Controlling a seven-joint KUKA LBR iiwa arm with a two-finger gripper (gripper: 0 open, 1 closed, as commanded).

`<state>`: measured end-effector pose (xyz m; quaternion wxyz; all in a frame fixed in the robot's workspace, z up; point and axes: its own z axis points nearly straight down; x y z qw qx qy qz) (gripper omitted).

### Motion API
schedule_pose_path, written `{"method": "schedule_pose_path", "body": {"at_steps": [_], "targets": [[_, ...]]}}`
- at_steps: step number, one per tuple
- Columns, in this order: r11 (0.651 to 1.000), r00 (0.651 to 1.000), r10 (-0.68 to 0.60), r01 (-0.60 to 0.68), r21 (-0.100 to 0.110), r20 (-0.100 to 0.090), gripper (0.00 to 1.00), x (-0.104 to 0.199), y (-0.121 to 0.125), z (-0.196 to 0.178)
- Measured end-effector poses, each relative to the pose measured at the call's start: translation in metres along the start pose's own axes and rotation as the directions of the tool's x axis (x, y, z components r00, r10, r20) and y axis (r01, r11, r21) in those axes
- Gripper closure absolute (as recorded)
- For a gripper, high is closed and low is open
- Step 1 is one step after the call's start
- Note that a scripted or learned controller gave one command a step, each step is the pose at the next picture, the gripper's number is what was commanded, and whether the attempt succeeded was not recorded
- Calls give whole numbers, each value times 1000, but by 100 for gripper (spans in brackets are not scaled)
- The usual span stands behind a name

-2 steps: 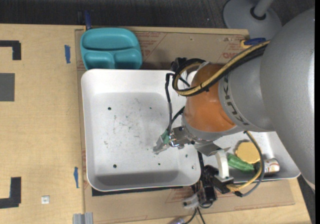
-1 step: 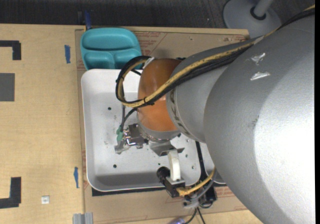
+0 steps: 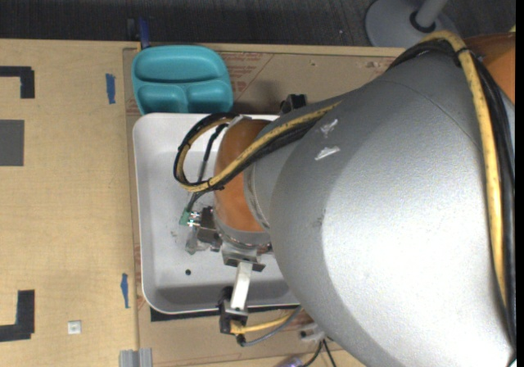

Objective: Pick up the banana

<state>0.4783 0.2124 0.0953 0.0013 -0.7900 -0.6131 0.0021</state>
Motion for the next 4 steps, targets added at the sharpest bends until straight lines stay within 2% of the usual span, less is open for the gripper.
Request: {"method": "schedule_pose_path", "body": {"at_steps": [1, 2, 3, 4], "targets": [[997, 997, -78, 78, -4, -1, 0, -61, 16, -68], [996, 996, -86, 86, -5, -3, 0, 13, -3, 6], [951, 951, 310, -310, -2, -2, 0, 13, 0, -75], [986, 986, 165, -165, -4, -5, 0, 13, -2, 9]]}}
